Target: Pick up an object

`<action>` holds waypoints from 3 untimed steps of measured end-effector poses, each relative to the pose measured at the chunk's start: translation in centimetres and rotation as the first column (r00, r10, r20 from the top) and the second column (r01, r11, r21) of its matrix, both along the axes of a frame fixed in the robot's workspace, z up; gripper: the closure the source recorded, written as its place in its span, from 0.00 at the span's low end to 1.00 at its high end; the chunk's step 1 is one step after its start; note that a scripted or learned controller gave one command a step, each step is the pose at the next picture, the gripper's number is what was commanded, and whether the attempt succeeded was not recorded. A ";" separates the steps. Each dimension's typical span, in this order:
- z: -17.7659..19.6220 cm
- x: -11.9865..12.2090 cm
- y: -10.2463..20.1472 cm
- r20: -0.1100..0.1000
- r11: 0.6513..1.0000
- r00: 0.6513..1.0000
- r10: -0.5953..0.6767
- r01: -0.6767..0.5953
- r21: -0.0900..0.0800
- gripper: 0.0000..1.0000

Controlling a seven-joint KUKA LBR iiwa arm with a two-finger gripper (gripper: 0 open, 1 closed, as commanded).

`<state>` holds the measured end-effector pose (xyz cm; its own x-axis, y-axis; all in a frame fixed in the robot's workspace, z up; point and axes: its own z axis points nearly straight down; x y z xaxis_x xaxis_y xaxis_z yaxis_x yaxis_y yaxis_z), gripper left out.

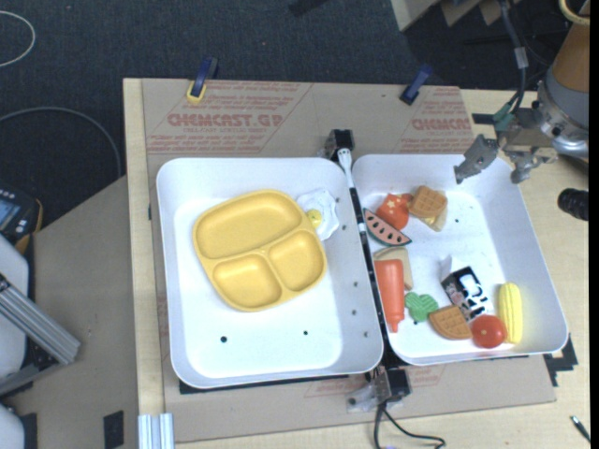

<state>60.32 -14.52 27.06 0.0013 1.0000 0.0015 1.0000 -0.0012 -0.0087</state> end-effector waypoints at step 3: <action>-12.2 0.5 -0.3 0.002 1.000 1.000 0.002 -0.002 0.000 0.00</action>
